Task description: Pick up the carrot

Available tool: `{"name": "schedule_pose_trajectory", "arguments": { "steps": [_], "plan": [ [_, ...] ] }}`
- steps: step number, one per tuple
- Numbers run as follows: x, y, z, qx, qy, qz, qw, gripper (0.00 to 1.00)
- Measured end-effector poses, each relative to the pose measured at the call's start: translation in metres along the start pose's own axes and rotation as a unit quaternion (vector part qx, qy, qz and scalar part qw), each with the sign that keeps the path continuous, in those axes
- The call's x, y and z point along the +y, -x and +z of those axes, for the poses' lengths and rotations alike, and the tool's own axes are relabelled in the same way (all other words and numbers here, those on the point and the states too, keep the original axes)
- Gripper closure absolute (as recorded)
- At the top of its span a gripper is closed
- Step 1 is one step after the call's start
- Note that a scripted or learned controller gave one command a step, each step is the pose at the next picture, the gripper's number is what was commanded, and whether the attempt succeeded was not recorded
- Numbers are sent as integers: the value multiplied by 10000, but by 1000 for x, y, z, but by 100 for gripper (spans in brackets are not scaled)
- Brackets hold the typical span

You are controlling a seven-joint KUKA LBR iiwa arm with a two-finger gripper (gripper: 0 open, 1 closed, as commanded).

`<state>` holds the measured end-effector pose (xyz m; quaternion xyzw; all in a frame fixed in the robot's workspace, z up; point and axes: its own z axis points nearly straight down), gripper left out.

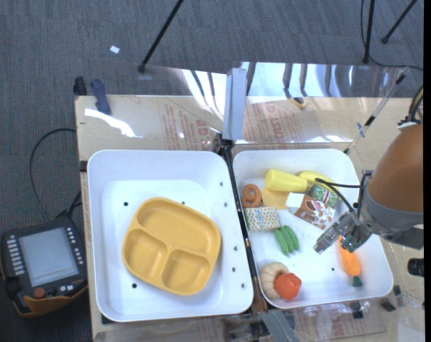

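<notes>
The carrot (351, 263) is orange with a small green top and lies near the right wall of the right bin (309, 301), pointing toward the front. My gripper (338, 243) hangs just over the carrot's far end, slightly to its left. Its two fingers stand apart, one grey finger (325, 242) to the left and the other by the carrot's tip. The gripper is open, and the carrot rests on the bin floor.
The right bin also holds a yellow banana-like toy (286, 180), a brown ring (252, 194), a printed carton (316, 206), a checkered packet (262, 219), green pods (287, 239), a red tomato (288, 286) and a beige bulb (271, 273). A yellow sectioned plate (172, 244) lies in the left bin (108, 191).
</notes>
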<state>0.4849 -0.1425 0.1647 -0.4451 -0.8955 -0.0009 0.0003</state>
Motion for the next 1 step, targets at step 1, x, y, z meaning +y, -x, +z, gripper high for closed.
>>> {"name": "schedule_pose_trajectory", "arguments": {
  "steps": [1],
  "plan": [
    [1,8,-3,4,-15,1029,9947,100]
  ]
}}
